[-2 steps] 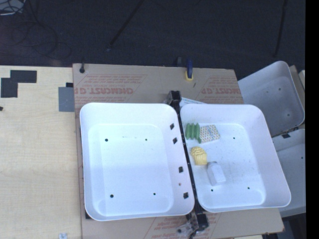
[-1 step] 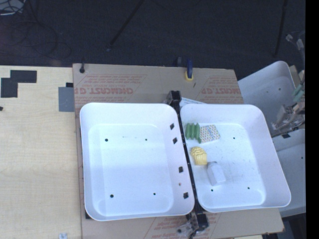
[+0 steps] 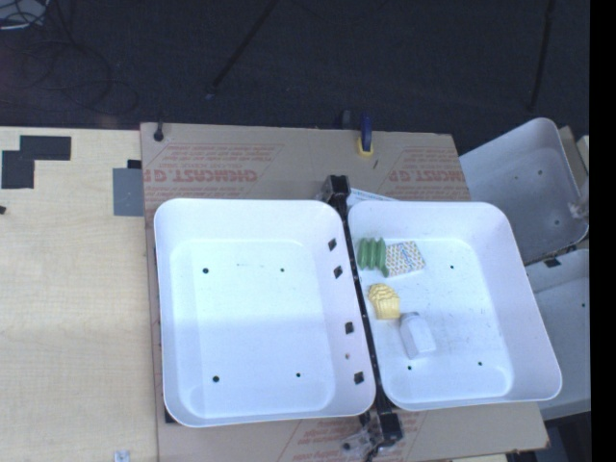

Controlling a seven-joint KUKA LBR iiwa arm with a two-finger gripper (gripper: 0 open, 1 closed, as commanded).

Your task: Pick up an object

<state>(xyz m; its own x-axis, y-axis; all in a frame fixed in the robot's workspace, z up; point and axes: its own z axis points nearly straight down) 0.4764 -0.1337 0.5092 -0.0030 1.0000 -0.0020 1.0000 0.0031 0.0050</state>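
Clearly the pickable things sit bunched in the right bin (image 3: 500,258), near its left wall: a green ridged piece (image 3: 372,254) touching a patterned packet (image 3: 404,257), a yellow lump (image 3: 384,301) just below, and a pale grey block (image 3: 417,336) beside that. Their clustering leaves little finger room between them. The left bin (image 3: 183,258) adjoins on the cardboard-covered surface (image 3: 241,166). Whether the gripper is apart or together I cannot tell.

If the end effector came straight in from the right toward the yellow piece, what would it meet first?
Probably the yellow piece itself; the white block sits just off that line, though depth is unclear.
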